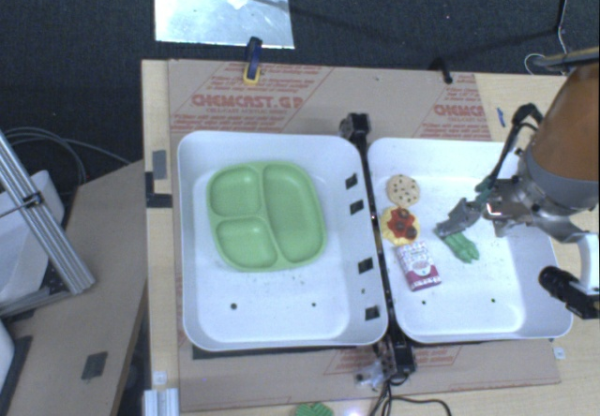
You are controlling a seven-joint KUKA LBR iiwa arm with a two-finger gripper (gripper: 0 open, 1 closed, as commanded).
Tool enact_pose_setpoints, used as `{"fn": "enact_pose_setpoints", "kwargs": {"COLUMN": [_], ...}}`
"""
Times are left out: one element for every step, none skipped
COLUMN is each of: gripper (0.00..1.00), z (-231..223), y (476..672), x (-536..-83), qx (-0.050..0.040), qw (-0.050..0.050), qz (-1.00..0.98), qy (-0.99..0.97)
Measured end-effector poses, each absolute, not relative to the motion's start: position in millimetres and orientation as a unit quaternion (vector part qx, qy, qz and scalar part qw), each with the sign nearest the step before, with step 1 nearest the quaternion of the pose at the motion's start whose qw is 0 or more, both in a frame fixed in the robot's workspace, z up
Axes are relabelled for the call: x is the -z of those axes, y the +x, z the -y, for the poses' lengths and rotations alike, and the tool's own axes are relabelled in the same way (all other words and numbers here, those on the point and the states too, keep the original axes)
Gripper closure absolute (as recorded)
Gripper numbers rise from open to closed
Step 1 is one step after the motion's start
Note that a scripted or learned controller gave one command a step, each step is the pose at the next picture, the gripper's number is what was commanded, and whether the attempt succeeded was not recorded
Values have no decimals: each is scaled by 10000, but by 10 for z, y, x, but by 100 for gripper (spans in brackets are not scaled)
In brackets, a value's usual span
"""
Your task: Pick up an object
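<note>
Hand [461, 220] above one green object [460, 246], one cookie [403, 189], one green tray [265, 216]

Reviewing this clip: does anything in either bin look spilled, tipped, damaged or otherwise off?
Nothing stands out. The green divided tray lies flat in the left bin. In the right bin, the cookie, the red and yellow item and the small packet lie loose by the divider, and the green item lies below the hand.

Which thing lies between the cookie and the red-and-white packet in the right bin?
In the camera view, a red and yellow toy lies between the cookie and the packet.
</note>
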State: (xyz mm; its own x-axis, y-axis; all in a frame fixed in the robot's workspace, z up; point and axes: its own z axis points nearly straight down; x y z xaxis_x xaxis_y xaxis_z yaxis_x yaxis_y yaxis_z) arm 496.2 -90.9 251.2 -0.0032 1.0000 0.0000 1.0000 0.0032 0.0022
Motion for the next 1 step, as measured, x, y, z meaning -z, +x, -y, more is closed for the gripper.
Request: {"fn": "enact_pose_setpoints", "kwargs": {"gripper": [0], "z": [1020], "y": [4831], "x": [-1042], "qx": [35], "qw": [-51], "qz": [-7067], "qy": [7074]}}
